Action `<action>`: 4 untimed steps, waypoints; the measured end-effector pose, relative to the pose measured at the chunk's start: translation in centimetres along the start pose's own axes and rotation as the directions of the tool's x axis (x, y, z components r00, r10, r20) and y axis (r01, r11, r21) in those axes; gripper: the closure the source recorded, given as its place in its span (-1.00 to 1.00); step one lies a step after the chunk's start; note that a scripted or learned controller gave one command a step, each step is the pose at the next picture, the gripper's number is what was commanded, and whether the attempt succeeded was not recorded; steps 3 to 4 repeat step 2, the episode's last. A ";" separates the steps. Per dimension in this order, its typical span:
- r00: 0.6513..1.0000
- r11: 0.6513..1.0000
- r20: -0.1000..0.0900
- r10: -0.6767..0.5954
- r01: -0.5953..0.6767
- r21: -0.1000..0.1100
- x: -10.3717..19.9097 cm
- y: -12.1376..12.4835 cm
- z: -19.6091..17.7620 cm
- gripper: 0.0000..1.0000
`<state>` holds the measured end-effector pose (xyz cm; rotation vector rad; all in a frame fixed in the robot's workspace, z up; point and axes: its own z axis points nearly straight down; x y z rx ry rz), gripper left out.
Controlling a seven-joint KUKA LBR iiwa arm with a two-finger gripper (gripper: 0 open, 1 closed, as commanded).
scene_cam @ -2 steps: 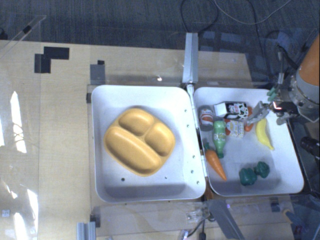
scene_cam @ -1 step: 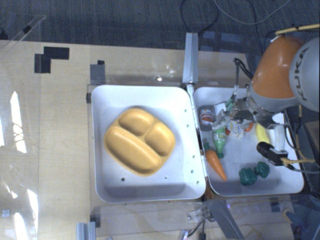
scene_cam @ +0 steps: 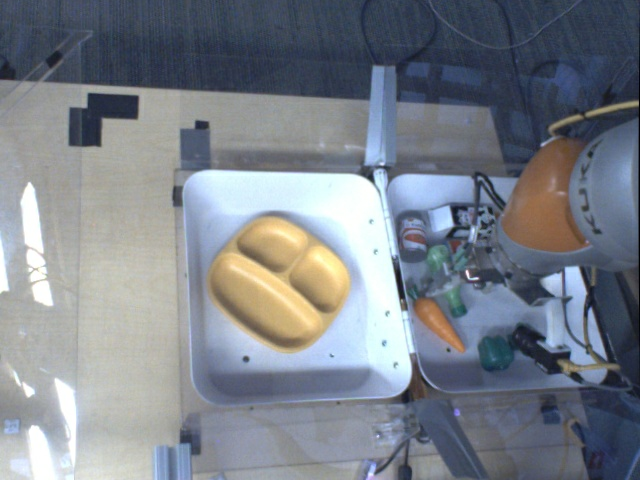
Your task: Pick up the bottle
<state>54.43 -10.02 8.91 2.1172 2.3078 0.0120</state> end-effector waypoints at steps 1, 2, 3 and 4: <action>1.000 1.000 0.001 -0.003 0.003 -0.007 0.1 0.3 -1.2 1.00; 1.000 1.000 -0.001 0.013 -0.013 0.002 8.3 0.5 -14.1 1.00; 1.000 1.000 -0.001 0.013 -0.013 0.002 8.3 0.5 -14.1 1.00; 1.000 1.000 -0.001 0.013 -0.013 0.002 8.3 0.5 -14.1 1.00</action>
